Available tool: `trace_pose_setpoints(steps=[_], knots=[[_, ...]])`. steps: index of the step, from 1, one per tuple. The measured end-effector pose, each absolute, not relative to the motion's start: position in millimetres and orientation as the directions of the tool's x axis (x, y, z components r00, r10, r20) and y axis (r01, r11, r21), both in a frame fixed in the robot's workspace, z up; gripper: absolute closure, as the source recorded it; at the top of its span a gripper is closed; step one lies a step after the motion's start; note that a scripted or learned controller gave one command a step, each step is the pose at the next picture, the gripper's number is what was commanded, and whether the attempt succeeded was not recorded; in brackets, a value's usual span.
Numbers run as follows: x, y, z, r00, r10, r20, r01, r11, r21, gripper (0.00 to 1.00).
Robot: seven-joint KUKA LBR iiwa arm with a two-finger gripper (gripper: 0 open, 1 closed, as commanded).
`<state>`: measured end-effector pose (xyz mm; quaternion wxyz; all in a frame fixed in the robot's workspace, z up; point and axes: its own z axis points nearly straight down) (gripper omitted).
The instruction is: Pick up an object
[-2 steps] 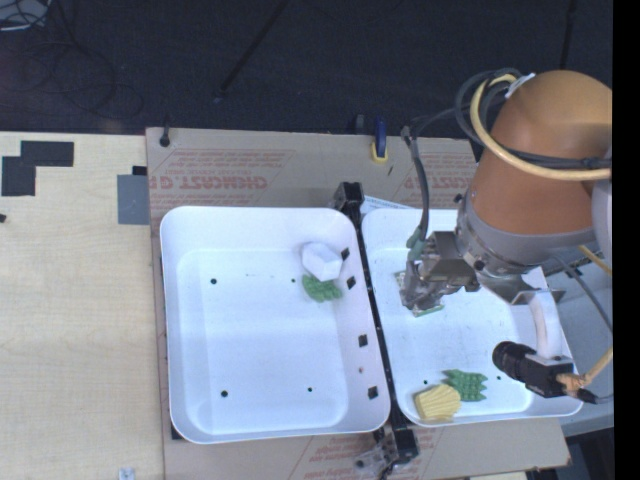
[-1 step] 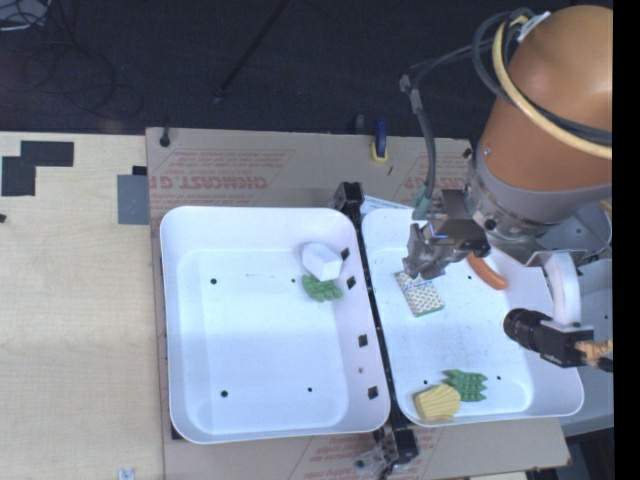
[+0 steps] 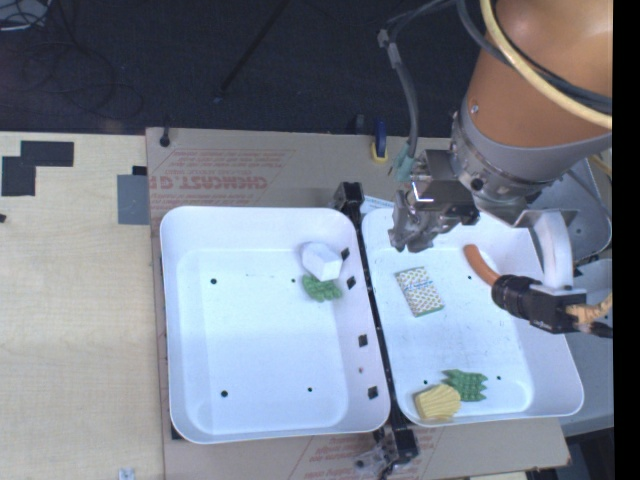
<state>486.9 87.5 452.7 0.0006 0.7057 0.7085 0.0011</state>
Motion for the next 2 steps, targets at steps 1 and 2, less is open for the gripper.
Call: trace_pose_setpoints(steps=[1,2], knots=[[511.8,135.0,473.1,-0.005,1.000,0.000,1.000,0.005,0.000,1.00],[580.4,190.7,499.5,-0.006,1.000,0.000,1.000,0.006,0.002,1.00]])
